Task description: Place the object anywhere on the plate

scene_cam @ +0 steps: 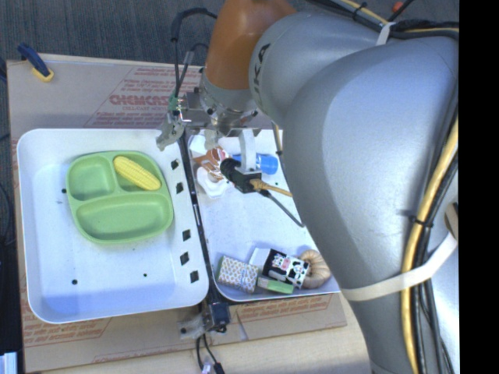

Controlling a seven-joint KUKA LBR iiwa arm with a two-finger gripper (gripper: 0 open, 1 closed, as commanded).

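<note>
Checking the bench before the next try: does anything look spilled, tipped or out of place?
Nothing stands out. The green plate lies flat in the left bin, with a yellow corn cob in its upper right compartment. A few small boxes sit inside the right bin, at its near edge.

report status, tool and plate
Tool low over right bin's far end. Yellow corn in green plate's upper right compartment. Bin walls between tool and plate.
</note>
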